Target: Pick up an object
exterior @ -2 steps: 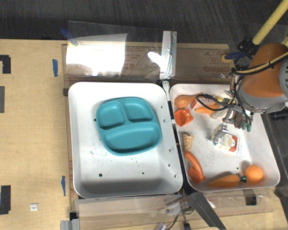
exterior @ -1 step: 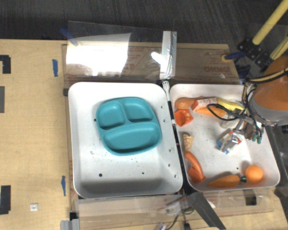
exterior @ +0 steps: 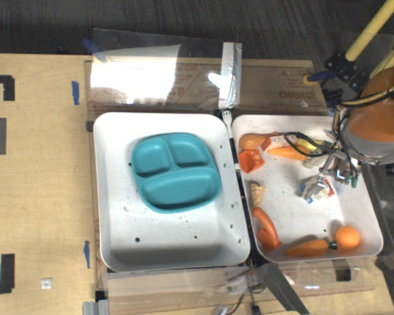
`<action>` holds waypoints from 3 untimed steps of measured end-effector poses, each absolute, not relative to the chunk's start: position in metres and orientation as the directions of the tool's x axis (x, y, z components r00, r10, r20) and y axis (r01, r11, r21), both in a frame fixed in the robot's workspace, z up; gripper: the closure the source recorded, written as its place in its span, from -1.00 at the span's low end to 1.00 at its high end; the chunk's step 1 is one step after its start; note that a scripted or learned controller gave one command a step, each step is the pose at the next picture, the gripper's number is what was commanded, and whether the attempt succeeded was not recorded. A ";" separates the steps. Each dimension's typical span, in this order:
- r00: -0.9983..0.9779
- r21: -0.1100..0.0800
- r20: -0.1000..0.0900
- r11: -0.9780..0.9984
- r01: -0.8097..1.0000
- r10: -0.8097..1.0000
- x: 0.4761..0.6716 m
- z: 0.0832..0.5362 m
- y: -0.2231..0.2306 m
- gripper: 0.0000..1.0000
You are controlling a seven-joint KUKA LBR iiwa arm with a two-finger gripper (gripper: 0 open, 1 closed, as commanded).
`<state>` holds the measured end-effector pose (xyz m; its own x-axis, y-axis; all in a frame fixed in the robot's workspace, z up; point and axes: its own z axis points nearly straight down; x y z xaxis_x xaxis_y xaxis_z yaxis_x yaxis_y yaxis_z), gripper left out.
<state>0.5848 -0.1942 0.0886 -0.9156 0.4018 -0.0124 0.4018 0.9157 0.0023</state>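
Far left of the jaws: we see a teal divided plate [exterior: 176,171] in the left bin [exterior: 111,195].
Just left, right bin [exterior: 368,215]: we count orange toy foods, an orange slice piece [exterior: 251,160] and a sausage [exterior: 266,229].
Gripper [exterior: 323,181]: low over a small white-orange-blue object [exterior: 317,190]; we cannot tell the jaws' state.
Below-right: an orange ball [exterior: 347,237] beside a carrot [exterior: 307,247].

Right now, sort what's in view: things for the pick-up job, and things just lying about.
For the job:
gripper
orange ball
carrot
red sausage
right bin

Lying about:
teal divided plate
left bin
clear plastic sheet
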 end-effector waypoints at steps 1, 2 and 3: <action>-0.908 0.002 -0.009 0.908 0.420 0.420 0.574 0.089 -0.207 -1.00; -0.854 -0.006 0.001 0.854 0.520 0.520 0.635 0.089 -0.159 -1.00; -0.868 0.010 0.001 0.868 0.496 0.496 0.626 0.088 -0.215 -1.00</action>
